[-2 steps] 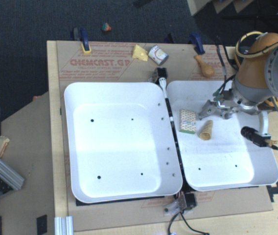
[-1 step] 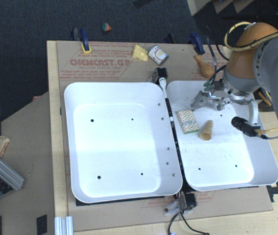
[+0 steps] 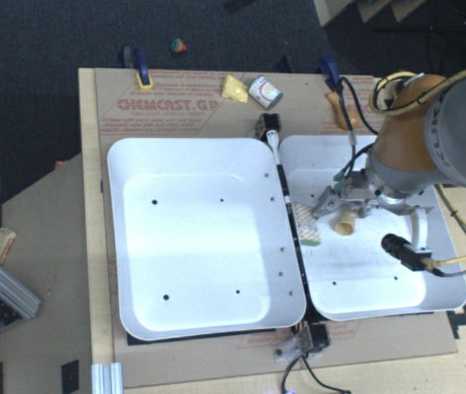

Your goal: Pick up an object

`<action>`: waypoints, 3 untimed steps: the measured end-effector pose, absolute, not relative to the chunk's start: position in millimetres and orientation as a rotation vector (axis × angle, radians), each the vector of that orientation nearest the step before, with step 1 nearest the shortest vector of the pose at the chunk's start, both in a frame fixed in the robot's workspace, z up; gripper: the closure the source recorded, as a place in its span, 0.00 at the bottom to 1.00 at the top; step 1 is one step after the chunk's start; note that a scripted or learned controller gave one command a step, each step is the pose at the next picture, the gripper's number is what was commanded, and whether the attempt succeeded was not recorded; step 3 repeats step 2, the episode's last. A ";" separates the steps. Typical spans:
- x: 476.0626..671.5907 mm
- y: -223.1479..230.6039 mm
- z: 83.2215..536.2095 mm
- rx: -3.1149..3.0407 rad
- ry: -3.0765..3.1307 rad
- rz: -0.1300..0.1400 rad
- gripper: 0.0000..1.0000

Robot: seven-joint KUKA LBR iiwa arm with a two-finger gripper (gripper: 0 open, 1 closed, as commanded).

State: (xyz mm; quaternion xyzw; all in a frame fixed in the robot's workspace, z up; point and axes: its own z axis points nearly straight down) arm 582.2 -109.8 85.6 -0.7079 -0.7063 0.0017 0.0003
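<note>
My gripper (image 3: 344,205) hangs low over the right white bin (image 3: 381,298), in its upper middle, under the grey arm with its orange band (image 3: 405,142). A small tan cork-like piece (image 3: 345,223) sits right at the gripper's lower edge, touching or nearly touching it. Whether it is gripped cannot be made out. A flat patterned green and tan packet (image 3: 304,224) lies against the right bin's left wall, just left of the gripper.
The left white bin (image 3: 134,171) adjoins the right one. A black plug on a yellow cable (image 3: 405,252) hangs from the arm over the right bin. Behind the bins on the cardboard lie a yellow scrap (image 3: 235,89) and a small white box (image 3: 265,92), with blue clamps (image 3: 143,66) at the edge.
</note>
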 end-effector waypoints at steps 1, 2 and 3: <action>584.8 -109.3 95.0 -2.225 -2.221 -0.001 1.00; 619.7 -55.7 189.2 -2.221 -2.230 -0.007 1.00; 619.7 -55.7 189.2 -2.221 -2.230 -0.007 1.00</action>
